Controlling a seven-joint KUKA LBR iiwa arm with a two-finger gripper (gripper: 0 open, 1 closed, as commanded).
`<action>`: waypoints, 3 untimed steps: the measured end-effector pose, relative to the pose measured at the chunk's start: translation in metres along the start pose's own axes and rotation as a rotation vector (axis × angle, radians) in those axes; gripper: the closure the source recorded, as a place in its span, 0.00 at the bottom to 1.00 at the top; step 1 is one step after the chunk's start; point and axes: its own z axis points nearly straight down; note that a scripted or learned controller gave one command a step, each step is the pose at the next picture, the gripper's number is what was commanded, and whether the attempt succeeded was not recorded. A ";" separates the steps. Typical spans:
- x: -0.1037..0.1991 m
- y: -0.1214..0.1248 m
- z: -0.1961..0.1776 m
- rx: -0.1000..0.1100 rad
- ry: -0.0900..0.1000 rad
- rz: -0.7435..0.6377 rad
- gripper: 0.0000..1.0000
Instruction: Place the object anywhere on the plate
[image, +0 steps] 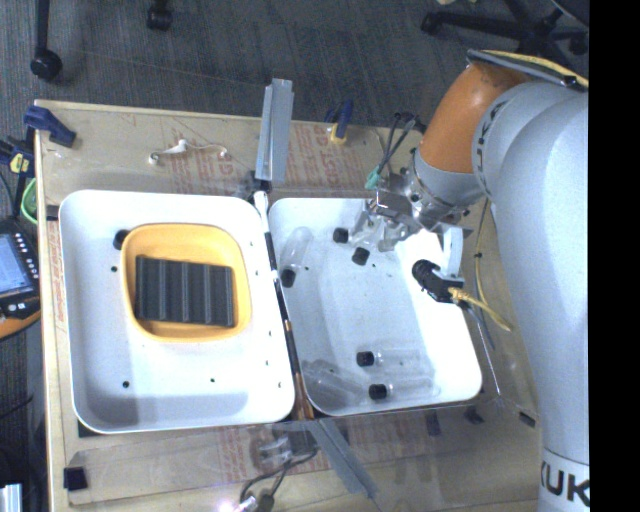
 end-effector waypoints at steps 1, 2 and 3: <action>0.049 -0.042 -0.029 0.002 -0.001 -0.074 1.00; 0.146 -0.051 -0.075 -0.001 -0.002 -0.206 1.00; 0.146 -0.051 -0.075 -0.001 -0.002 -0.205 0.00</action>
